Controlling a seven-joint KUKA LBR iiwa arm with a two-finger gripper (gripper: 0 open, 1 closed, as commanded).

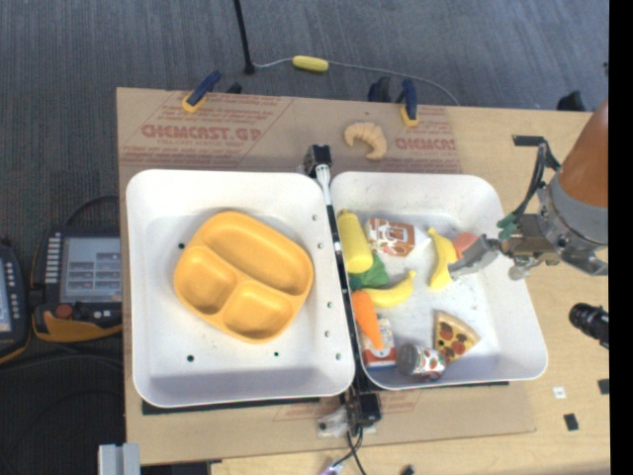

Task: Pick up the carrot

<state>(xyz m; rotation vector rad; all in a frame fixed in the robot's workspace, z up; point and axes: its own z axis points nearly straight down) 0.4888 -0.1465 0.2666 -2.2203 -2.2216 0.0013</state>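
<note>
The carrot (365, 317) is orange with a green top. It lies in the right bin (514, 315) against the left wall, pointing toward the front edge. A yellow banana (396, 291) curves across its leafy end. My gripper (475, 255) reaches in from the right and hovers over the bin's right half, beside a second banana (440, 256) and a small red piece (465, 239). It is well to the right of the carrot and apart from it. Nothing shows in its grasp.
The right bin also holds a corn cob (351, 240), a white packet (391, 236), a pizza slice (455, 336) and a small can (425, 363). A yellow divided plate (244, 275) sits in the left bin (158, 364). A croissant (368, 139) lies on the bench behind.
</note>
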